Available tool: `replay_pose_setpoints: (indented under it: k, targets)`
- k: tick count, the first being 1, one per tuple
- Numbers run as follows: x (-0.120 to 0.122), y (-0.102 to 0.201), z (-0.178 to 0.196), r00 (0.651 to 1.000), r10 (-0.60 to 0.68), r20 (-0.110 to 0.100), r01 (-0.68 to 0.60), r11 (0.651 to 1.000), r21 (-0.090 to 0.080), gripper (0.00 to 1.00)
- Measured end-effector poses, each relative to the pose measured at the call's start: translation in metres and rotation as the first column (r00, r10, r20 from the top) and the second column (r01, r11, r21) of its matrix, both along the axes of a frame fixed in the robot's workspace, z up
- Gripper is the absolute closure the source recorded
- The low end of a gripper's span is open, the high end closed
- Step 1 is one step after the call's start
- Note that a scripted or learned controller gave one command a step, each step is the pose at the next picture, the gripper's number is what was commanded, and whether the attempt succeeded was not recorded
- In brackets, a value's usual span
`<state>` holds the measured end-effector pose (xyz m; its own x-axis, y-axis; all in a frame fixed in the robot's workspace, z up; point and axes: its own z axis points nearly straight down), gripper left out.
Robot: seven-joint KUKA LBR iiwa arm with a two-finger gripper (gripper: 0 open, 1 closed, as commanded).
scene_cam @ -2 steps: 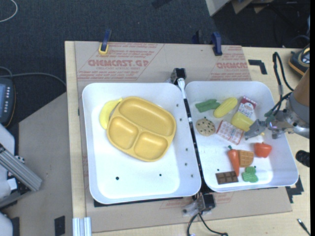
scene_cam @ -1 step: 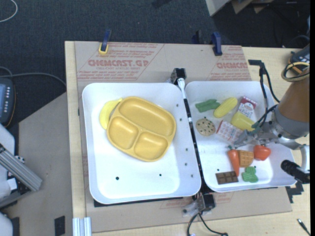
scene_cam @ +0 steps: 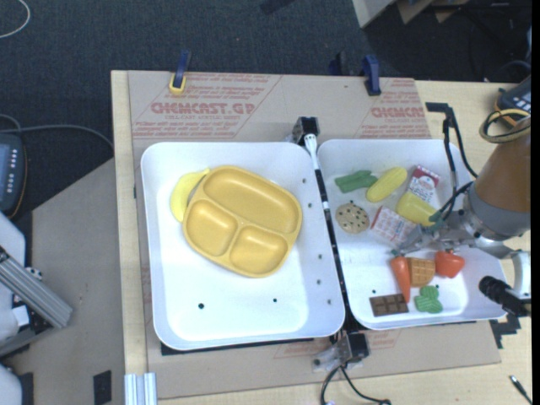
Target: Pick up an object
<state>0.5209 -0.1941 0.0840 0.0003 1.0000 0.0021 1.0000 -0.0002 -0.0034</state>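
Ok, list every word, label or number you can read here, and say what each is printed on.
"CHEMCAST GP", in red, on the cardboard sheet behind the left bin.
The same red print behind the right bin: partly cut off, only "CHEMCAST" legible.
Small red-and-white packets in the right bin: print too small to read.

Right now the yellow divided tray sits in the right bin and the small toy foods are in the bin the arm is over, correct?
Not quite. The camera view shows the yellow divided tray in the left bin, not the right one. The rest stands: the small toy foods, such as the cookie and the carrot, lie in the right bin, where the arm is.
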Motion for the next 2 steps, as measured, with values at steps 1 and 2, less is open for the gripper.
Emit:
replay_pose_setpoints:
  k: [1, 2]
  targets:
    - [0.001, -0.001, 0.011, 1.0, -0.001, 0.003, 0.001, 1.0, -0.002, 1.0]
    - [-0.005, -0.002, 0.073, 1.0, 0.0, 0.009, 0.0, 1.0, -0.005, 1.0]
